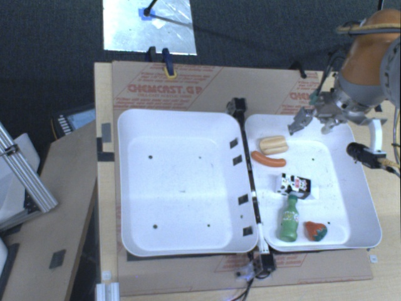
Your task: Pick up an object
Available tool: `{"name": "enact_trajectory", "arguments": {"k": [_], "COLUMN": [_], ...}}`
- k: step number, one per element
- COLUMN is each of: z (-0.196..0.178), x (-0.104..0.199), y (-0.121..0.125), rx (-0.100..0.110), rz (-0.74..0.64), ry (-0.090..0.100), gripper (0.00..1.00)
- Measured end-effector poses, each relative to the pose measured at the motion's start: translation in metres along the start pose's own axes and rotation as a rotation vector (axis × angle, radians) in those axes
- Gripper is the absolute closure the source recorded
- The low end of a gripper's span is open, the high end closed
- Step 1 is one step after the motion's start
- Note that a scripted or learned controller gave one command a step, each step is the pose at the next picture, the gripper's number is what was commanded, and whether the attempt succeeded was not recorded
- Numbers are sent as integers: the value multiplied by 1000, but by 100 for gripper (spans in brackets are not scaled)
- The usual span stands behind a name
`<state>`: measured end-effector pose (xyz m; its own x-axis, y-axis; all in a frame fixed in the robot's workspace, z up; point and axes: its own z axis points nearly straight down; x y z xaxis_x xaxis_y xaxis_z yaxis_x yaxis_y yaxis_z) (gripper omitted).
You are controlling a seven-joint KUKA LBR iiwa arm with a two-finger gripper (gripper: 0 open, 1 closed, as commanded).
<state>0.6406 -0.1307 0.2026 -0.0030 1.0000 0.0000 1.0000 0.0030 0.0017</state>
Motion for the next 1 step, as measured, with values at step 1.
{"name": "enact_trajectory", "arguments": {"k": [1], "z": [-12], "x": [0], "y": [1], "rx": [-4], "rz": [-3], "ry": [0], "gripper": [100]}}
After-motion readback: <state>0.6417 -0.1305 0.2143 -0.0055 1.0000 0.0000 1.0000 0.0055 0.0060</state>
